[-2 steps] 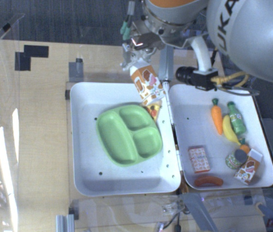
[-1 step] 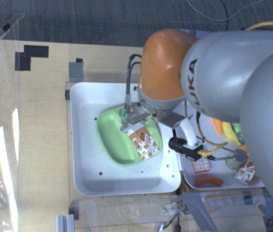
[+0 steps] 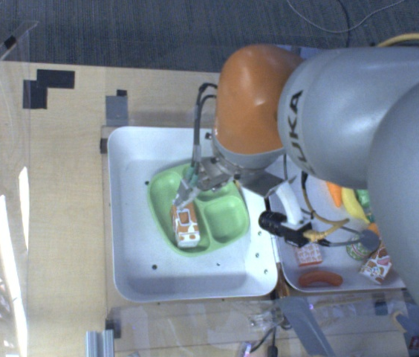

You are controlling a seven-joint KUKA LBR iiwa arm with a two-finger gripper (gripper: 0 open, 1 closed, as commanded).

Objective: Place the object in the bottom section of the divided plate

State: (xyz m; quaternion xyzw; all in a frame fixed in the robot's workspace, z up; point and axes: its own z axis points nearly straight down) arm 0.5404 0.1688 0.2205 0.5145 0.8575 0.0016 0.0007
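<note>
A pale wooden worktop [image 3: 61, 222] is carrying two white bins under the grey arm. Nearest the camera, right of the hand and lower in the frame, a red sausage [image 3: 320, 279] and a small carton [image 3: 377, 266] are lying in the right bin [image 3: 291, 277]. The hand [image 3: 189, 193] is reaching down into the green plate [image 3: 228, 222] in the left bin [image 3: 131, 229]. Just below its tips, a small white-and-orange box [image 3: 186, 226] is lying in the plate's lower section. Whether the hand is spread or pinching, I cannot tell.
</note>
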